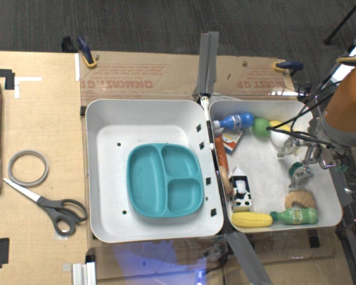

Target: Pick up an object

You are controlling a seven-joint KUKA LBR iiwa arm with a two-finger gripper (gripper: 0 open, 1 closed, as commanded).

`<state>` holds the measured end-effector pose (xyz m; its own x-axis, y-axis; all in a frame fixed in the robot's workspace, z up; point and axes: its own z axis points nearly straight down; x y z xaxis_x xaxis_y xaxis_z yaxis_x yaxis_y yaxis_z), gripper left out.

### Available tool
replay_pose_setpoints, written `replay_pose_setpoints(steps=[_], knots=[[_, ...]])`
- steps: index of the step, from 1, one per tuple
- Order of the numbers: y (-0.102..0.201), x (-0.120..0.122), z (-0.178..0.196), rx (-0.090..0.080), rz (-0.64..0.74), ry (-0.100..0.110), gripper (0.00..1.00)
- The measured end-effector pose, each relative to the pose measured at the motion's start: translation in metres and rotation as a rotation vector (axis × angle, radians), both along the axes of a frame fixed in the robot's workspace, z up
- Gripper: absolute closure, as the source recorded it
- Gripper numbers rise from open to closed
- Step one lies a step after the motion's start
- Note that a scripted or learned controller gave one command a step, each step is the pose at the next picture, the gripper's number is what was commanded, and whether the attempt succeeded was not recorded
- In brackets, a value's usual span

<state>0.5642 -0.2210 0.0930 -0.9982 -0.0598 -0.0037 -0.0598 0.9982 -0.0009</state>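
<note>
The right bin [267, 171] holds several objects. Along its back lie a blue bottle [234, 122], a green ball [260, 127] and a white item [280, 137]. A black-and-white carton [241, 192] sits near the left wall. At the front lie a yellow corn cob [252, 219], a green bottle [296, 217] and a brown bread piece [301, 198]. My gripper [299, 164] hangs over the bin's right part, just above a small teal object [298, 171] and behind the bread. Whether it touches the teal object is unclear.
The left bin [107, 123] carries a teal divided plate [165, 180]. An orange packet [230, 140] and a long orange item [221, 159] lie by the divider. On the bench at left are scissors [50, 206] and a tape roll [28, 167]. Cables trail from the arm [347, 105].
</note>
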Motion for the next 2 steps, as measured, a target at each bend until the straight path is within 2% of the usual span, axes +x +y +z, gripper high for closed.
replay_pose_setpoints(steps=[1,2], knots=[[0.079,-0.002,0.0,0.001,0.138,0.0,0.0],[0.097,0.05,0.0,0.0,0.17,-0.002,0.0]])
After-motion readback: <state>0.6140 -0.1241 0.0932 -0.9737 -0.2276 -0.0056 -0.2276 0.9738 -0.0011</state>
